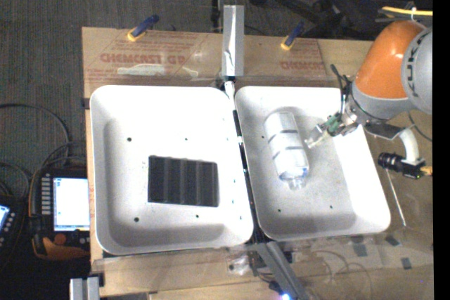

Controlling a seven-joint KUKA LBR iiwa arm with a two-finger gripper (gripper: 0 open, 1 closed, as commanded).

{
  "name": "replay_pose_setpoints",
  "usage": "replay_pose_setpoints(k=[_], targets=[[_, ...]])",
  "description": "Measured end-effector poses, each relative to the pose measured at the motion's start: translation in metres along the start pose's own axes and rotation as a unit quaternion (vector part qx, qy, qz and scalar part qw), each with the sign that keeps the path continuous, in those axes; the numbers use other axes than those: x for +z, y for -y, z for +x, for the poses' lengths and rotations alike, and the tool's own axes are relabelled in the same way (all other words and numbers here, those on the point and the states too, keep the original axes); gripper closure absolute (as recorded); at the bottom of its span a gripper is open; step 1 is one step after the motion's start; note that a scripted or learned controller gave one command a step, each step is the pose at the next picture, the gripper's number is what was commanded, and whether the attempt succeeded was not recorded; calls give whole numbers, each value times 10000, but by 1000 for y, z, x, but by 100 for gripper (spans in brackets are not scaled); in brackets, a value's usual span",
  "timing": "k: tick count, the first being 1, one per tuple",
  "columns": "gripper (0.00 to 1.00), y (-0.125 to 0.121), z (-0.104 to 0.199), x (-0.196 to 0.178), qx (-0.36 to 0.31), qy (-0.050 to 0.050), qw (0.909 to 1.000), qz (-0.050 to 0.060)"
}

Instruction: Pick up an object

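A black tray [183, 181] lies flat in the left bin [112, 116]. In the right bin [365, 200] a clear bottle [286, 146] lies on its side, cap toward the near edge. Just right of the bottle's upper part is the tool [318, 135], on the arm [394, 70] reaching in over the bin's far right corner. Whether it touches the bottle, and how wide it stands, I cannot tell.

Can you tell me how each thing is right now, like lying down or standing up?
Clear plastic bottle: lying on its side in the right bin, cap end toward the camera.
Black ridged block: lying flat in the left bin.
Gripper: beside the bottle, nothing seen in it.
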State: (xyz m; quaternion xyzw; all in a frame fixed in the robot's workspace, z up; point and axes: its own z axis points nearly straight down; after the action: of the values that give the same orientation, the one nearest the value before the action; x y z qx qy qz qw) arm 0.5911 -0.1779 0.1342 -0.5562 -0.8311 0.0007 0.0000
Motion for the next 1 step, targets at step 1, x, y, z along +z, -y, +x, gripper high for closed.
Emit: replay_pose_setpoints(k=[1], targets=[[0, -90, 3, 42, -176, 46, 9998, -68]])
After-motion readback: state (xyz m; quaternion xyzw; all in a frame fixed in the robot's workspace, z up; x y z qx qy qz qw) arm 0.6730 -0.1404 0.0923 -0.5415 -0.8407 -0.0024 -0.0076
